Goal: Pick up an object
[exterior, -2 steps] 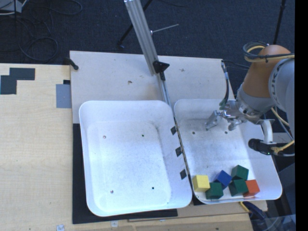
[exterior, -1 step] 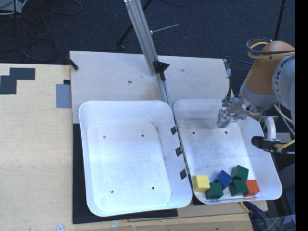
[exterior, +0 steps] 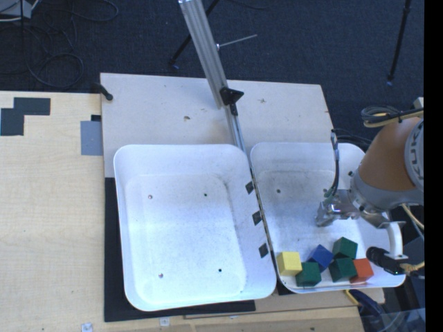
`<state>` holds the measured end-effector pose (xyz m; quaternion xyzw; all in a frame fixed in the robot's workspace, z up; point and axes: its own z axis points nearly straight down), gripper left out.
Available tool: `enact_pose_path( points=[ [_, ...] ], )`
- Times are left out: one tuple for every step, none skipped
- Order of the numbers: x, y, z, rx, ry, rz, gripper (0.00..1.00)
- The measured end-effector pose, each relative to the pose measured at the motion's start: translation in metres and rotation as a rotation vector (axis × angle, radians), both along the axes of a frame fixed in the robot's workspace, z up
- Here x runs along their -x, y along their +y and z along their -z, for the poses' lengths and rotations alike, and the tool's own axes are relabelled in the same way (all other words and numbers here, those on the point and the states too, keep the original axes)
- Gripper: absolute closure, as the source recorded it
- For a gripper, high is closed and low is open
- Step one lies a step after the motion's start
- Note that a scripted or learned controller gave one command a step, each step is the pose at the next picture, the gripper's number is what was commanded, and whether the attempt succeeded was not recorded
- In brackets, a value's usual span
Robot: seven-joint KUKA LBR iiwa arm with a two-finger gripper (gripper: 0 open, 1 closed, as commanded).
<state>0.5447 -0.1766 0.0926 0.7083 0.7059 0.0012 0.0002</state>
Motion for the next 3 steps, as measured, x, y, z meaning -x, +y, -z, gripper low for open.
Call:
enact_pose_path(
  points=[
    [0.058,0.004,0.000,0.003,-0.002,-0.001,1.00],
    [0.015,0.067,-0.001,0.003,-0.004,-0.008,1.00],
    [0.058,0.058,-0.077,0.002,0.000,-0.003,1.00]
  ],
)
